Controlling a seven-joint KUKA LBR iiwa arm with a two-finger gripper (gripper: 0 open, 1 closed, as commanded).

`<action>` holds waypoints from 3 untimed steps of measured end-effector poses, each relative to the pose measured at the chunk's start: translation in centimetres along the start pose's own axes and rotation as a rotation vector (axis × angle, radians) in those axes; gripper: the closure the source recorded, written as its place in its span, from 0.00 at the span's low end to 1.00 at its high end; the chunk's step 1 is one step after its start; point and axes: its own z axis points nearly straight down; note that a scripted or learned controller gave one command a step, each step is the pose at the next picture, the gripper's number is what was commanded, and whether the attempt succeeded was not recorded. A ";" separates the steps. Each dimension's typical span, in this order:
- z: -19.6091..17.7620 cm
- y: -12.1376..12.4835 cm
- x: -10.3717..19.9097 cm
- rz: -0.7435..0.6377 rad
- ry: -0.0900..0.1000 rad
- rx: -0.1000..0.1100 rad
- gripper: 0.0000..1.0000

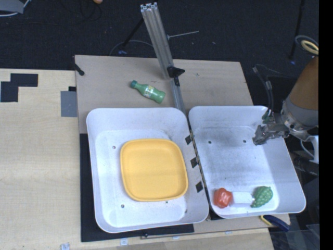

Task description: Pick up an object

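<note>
Dark floor with stray cables surrounds the pale worktop, which carries two white bins. In the left bin lies a yellow plate. The right bin holds a red pepper, a white piece and a green vegetable, touching in a row at its near edge. Whether the end effector is clenched or released I cannot tell; it hangs at the far right rim, well apart from them. A descent from there would likely catch the rim or bare floor. A green bottle lies outside the bins.
</note>
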 end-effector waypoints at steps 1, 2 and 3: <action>-4.4 -0.5 0.1 0.000 0.001 0.002 1.00; -8.5 -0.3 0.0 -0.001 0.001 0.002 1.00; -8.6 0.1 4.6 -0.005 0.002 0.004 1.00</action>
